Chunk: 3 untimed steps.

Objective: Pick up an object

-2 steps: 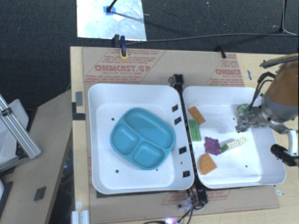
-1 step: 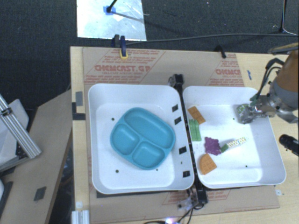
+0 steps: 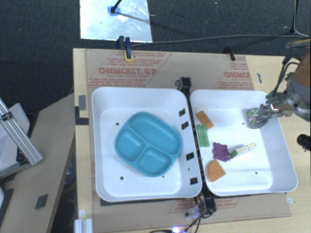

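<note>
My gripper (image 3: 257, 116) reaches in from the right over the far right part of the right bin (image 3: 284, 178). It is shut on a small green-and-white speckled object (image 3: 252, 114) that sits at its tip. Lying loose on the bin floor are an orange wedge (image 3: 204, 119), a green block (image 3: 202, 135), a purple lump (image 3: 221, 152), a white and yellow stick with a green end (image 3: 243, 150), and a second orange piece (image 3: 215, 170).
The left bin (image 3: 104, 106) holds a blue divided plate (image 3: 148, 143). A black divider with clips (image 3: 190, 140) runs between the two bins. Cardboard lies under both bins, and a cable crosses the bench behind them.
</note>
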{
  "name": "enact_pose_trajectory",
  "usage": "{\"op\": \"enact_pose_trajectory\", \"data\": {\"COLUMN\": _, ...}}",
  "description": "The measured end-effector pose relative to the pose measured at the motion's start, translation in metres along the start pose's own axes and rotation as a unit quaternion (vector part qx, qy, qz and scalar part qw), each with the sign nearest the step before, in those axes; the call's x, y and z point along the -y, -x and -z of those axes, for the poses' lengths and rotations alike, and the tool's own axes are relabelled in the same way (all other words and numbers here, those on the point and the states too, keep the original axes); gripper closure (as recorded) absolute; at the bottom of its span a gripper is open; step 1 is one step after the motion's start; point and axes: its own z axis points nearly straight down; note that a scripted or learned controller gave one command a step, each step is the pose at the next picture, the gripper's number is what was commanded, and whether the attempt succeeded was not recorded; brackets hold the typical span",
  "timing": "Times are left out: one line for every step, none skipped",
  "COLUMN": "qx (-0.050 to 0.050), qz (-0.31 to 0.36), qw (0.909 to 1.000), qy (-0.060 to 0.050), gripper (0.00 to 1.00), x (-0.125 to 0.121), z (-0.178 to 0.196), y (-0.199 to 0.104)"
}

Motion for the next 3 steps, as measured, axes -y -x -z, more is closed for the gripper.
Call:
{"op": "enact_pose_trajectory", "data": {"qx": -0.001, "qz": 0.002, "qw": 1.0000, "qy": -0.001, "gripper": 1.00, "x": -0.009, "z": 0.006, "y": -0.045}}
{"op": "enact_pose_trajectory", "data": {"qx": -0.001, "qz": 0.002, "qw": 1.0000, "qy": -0.002, "gripper": 1.00, "x": -0.018, "z": -0.006, "y": -0.099}}
{"op": "enact_pose_trajectory", "data": {"qx": -0.001, "qz": 0.002, "qw": 1.0000, "qy": -0.002, "gripper": 1.00, "x": -0.027, "z": -0.016, "y": -0.155}}
